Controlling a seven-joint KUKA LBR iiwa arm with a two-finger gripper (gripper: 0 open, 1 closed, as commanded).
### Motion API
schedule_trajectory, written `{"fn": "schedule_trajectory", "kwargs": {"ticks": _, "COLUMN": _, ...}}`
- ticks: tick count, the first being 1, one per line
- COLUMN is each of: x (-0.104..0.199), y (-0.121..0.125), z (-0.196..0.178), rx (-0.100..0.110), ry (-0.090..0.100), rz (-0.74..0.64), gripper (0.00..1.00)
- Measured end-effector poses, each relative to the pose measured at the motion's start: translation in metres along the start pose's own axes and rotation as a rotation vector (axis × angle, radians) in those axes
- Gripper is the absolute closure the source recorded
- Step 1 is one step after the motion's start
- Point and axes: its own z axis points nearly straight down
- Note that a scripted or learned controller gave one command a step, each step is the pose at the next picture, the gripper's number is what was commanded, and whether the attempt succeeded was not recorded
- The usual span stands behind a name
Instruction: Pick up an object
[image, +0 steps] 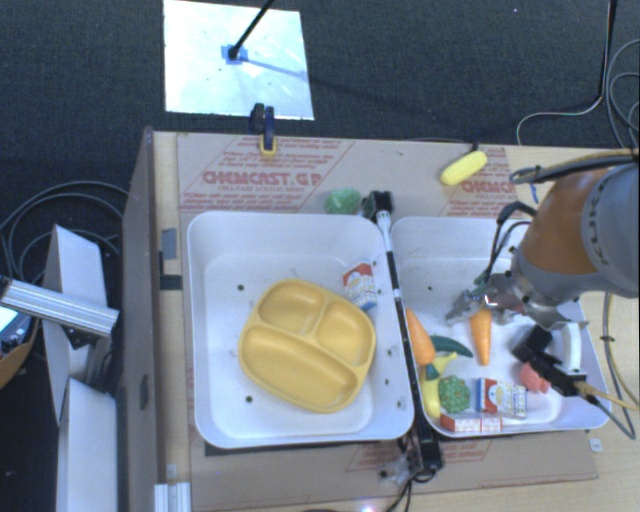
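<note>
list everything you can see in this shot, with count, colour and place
shallow plastic bins: 2, white, side by side on the bench
divided plastic plate: 1, yellow, left bin
small carton: 1, white, red and blue, left bin beside the plate
toy carrots: 2, orange, right bin
round toy vegetable: 1, green, right bin near front
small printed boxes: 2, red and white, right bin front
banana-shaped toy: 1, yellow, bench behind right bin
crumpled item: 1, green, behind left bin
arm: 1, grey and orange, over right bin
gripper: 1, by a carrot
</note>
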Motion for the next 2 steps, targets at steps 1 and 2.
{"fn": "schedule_trajectory", "kwargs": {"ticks": 1, "x": 0.002, "y": 0.003, "z": -0.014, "rx": -0.006, "ry": -0.001, "rz": -0.004, "gripper": 1.0}}
{"fn": "schedule_trajectory", "kwargs": {"ticks": 2, "x": 0.101, "y": 0.008, "z": -0.109, "rx": -0.013, "ry": 0.002, "rz": -0.016, "gripper": 1.0}}
